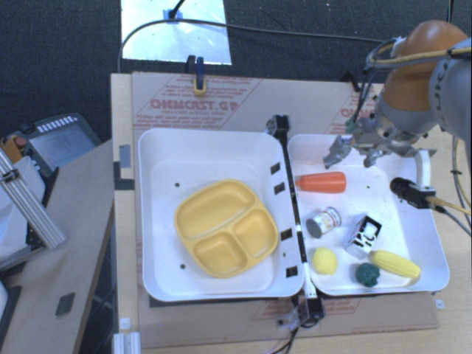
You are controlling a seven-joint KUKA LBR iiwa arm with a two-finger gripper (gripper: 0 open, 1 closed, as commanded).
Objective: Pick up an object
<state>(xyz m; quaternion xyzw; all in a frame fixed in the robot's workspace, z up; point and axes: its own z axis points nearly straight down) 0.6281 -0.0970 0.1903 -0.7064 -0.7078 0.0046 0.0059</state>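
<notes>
Hovering with jaws apart and holding nothing, the gripper hangs just above-right of the carrot.

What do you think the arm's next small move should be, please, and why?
Probably a short descent toward the carrot. The claw hovers above the right bin just beyond the carrot, holding nothing, and the carrot lies nearest it, apart from the can and the other items.
</notes>
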